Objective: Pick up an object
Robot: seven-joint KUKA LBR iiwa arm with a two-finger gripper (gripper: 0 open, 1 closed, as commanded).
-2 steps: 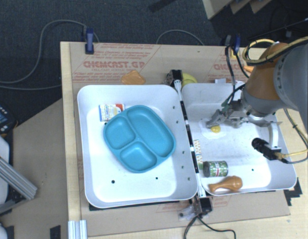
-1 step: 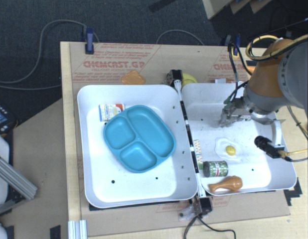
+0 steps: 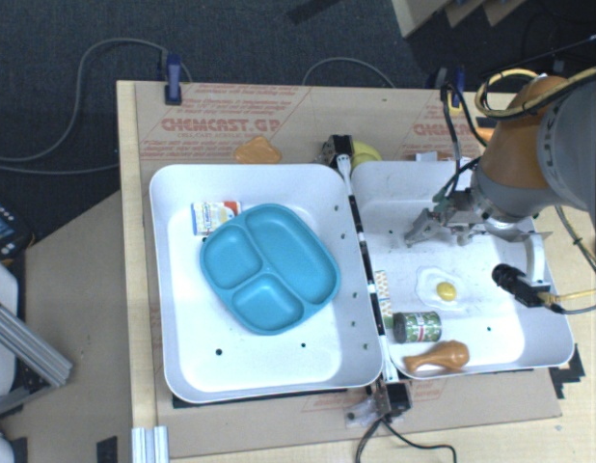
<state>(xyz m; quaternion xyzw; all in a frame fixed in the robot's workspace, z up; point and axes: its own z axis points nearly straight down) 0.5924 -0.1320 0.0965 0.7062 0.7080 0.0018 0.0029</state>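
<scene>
My gripper [image 3: 435,226] hangs low over the upper middle of the right bin [image 3: 539,340], reaching in from the right, with nothing visibly held. Below it a toy fried egg [image 3: 443,288] lies on the bin floor. A green can [image 3: 417,327] lies on its side near the bin's left wall. A brown drumstick-shaped piece [image 3: 437,357] rests at the front rim. In the left bin [image 3: 182,345] sits a blue divided plate [image 3: 269,268], with a small white carton [image 3: 213,215] touching its upper left edge.
Behind the bins, an orange item [image 3: 257,149] and a yellow item [image 3: 365,152] rest on the cardboard bench top. The divider [image 3: 361,249] between the bins runs just left of the gripper.
</scene>
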